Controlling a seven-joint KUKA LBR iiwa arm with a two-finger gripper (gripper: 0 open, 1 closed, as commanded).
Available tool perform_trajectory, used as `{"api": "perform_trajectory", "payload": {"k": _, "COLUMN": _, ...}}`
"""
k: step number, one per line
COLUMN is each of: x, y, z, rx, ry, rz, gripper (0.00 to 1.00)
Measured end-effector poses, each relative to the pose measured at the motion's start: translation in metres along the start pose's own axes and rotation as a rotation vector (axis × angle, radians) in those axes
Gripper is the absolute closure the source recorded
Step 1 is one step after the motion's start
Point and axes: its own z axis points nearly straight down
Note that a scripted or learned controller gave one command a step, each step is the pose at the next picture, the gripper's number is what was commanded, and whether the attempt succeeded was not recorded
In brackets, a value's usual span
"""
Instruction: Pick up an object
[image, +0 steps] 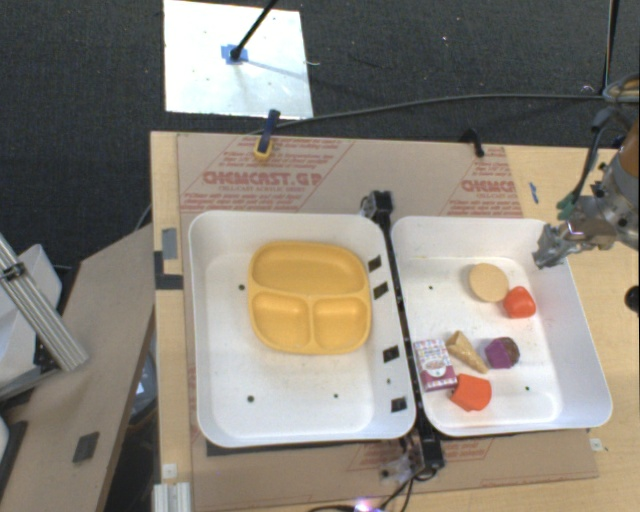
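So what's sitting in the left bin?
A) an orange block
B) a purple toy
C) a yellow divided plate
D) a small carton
C: the yellow divided plate lies alone in the left bin, while the carton, purple piece and orange pieces are in the right bin.

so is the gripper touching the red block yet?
Apart. The camera view shows bare white bin floor between the gripper and the red block.

Even, bright overhead light falls on the two shallow white plastic bins, which look slightly washed out. Shadows under the objects are soft and short. The dark carpet floor stays dim. Focus is slightly soft, grainy throughout.
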Motion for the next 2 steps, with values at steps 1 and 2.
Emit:
{"api": "perform_trajectory", "payload": {"k": 1, "x": 0.054, "y": 0.005, "z": 0.0, "rx": -0.001, "ry": 0.0, "rz": -0.002, "gripper": 1.0}}
{"api": "perform_trajectory", "payload": {"k": 2, "x": 0.102, "y": -0.001, "z": 0.004, "rx": 0.001, "ry": 0.001, "rz": -0.001, "gripper": 1.0}}
